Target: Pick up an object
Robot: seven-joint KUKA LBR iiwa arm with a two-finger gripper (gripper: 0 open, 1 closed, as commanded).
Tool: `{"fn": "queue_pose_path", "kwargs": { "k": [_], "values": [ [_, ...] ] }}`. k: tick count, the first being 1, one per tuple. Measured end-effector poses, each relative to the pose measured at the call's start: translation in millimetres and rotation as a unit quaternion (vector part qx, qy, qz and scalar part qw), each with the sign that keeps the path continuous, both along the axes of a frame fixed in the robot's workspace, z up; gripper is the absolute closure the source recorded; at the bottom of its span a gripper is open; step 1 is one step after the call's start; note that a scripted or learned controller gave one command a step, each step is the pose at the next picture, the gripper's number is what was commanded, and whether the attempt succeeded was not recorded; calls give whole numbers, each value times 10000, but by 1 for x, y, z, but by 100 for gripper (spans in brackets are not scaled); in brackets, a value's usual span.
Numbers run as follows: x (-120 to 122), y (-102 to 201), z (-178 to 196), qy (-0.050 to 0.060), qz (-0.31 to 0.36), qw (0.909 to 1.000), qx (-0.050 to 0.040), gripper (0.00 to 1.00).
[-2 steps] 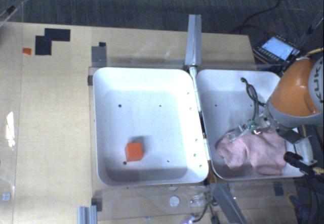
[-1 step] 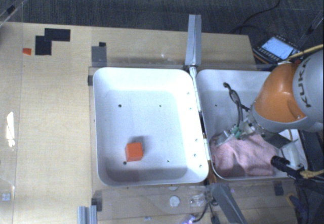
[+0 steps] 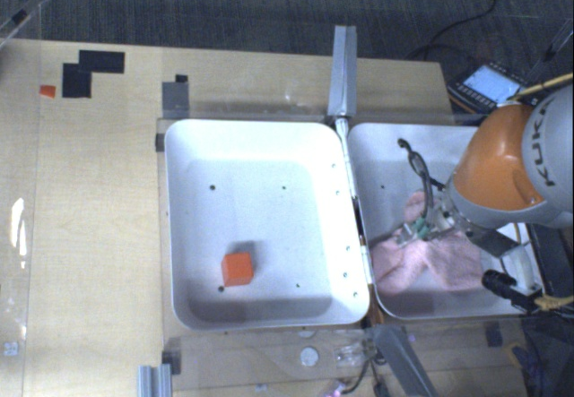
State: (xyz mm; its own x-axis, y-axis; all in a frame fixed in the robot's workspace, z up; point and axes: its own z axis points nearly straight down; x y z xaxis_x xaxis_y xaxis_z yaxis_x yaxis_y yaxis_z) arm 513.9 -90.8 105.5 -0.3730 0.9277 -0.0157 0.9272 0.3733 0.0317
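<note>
An orange block point(image 3: 238, 269) lies in the left bin point(image 3: 251, 144), near its front wall. A crumpled pink cloth point(image 3: 421, 259) lies in the right bin point(image 3: 386, 171), toward the front. My gripper point(image 3: 423, 227) is low over the cloth's upper edge, under the arm's orange band. A bit of green shows at the fingertips beside the cloth. The arm hides the fingers' gap and the right part of the bin.
A metal divider bar point(image 3: 343, 73) runs between the two bins at the back. Black marks point(image 3: 88, 71) and a small orange square point(image 3: 47, 91) sit on the bench at far left. A black cable point(image 3: 414, 160) curls over the right bin.
</note>
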Motion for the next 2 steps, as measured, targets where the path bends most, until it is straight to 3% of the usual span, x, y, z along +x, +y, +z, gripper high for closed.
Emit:
{"fn": "queue_pose_path", "kwargs": {
  "k": [1, 2],
  "values": [
    [0, 0, 0, 0, 1, 10000, 0, 0],
    [-14, 0, -12, 34, -893, 9960, 33, 0]
  ]
}}
